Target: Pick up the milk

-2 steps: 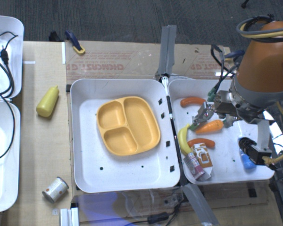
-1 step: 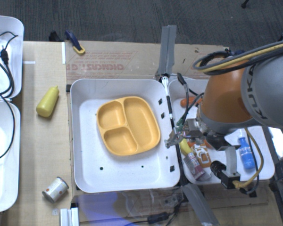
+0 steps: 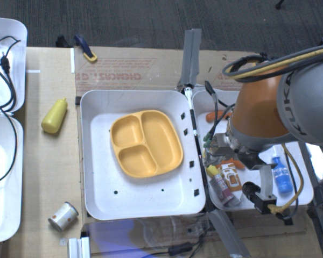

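Milk is my best guess for the small orange-and-white carton (image 3: 232, 177) lying in the right bin (image 3: 307, 198), though it is small and partly hidden, so I cannot be sure. The claw (image 3: 219, 145) hangs just above it, near the bin's left wall. The bulk of the arm (image 3: 261, 112) covers it, and I cannot tell how far open it is or whether it has hold of anything.

The carton lies flat with its printed face up. A dark packet (image 3: 224, 191) touches its left side and a yellow piece (image 3: 211, 170) sits just above that. As a judgement, it should be light and fairly stiff, but its walls would dent under a hard squeeze and its coating may be slick. The best hold would be across its two narrow sides at mid-length, clear of the packet.

Farther right in the same bin lies a blue bottle (image 3: 282, 176). An orange piece (image 3: 218, 115) lies near the bin's top.

The left bin (image 3: 97, 198) holds a yellow divided plate (image 3: 146, 143). Out on the tabletop (image 3: 129, 69), a yellow bottle (image 3: 54, 116) and a tin (image 3: 62, 215) lie well apart from the bins.
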`<move>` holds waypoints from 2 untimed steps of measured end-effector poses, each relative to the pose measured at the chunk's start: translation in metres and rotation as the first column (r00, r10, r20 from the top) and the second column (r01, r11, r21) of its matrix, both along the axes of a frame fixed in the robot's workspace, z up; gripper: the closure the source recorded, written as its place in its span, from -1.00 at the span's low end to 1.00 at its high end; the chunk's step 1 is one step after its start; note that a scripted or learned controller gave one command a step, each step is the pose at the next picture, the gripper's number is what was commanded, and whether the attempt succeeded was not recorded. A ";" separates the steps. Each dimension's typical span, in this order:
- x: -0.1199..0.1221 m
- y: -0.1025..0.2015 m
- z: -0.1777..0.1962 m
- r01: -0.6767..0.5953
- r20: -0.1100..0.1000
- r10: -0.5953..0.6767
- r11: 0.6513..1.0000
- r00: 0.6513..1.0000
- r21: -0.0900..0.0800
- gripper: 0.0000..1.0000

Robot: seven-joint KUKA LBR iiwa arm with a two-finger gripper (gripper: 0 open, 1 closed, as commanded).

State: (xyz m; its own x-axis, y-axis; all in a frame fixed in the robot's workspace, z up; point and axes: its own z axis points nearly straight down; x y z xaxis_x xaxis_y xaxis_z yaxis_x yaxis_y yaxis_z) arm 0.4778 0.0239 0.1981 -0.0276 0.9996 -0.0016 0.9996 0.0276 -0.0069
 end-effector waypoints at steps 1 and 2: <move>0.000 0.025 0.086 -0.022 0.004 0.022 1.000 1.000 -0.001 1.00; 0.001 0.064 0.180 0.050 0.005 -0.050 0.999 0.999 -0.002 1.00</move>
